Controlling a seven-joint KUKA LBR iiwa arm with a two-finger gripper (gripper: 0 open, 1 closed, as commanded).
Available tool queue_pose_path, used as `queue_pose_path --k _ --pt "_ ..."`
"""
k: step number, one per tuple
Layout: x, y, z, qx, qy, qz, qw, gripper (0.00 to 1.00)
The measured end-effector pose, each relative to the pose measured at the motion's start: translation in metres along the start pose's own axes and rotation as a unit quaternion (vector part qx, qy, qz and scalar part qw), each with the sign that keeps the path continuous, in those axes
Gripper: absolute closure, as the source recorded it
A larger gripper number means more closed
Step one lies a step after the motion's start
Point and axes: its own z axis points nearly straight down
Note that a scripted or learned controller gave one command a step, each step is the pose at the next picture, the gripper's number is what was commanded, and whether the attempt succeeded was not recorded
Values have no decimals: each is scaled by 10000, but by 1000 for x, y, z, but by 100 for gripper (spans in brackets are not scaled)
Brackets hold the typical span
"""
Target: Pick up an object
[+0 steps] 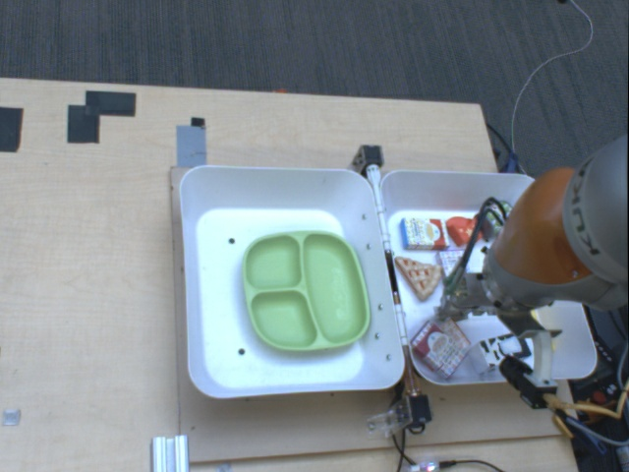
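The right bin [580, 357] holds several small items. A blue and white carton [423, 232] and a red item [459, 230] lie at its far side. A pizza slice toy [421, 277] sits near the left wall, and a red and white packet [442, 348] lies at the front. My gripper [460, 305] hangs low over the bin, between the pizza slice and the packet. The grey wrist and orange band [536, 239] cover the middle and right of the bin.
The left bin [211, 293] holds a green three-compartment plate [305, 290]. A clamp [370, 157] sits at the far end of the wall between the bins. Cables trail at the front right [580, 421]. Dark patches mark the bench at the far left [98, 114].
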Motion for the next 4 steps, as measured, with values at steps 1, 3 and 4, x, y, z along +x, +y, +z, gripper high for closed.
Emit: queue_pose_path --k 1,3,4 --pt "0 0 0 2 0 -2 10000 0" --pt "1 2 -10 -18 4 -12 10000 0" --pt "0 -3 12 40 3 3 10000 0"
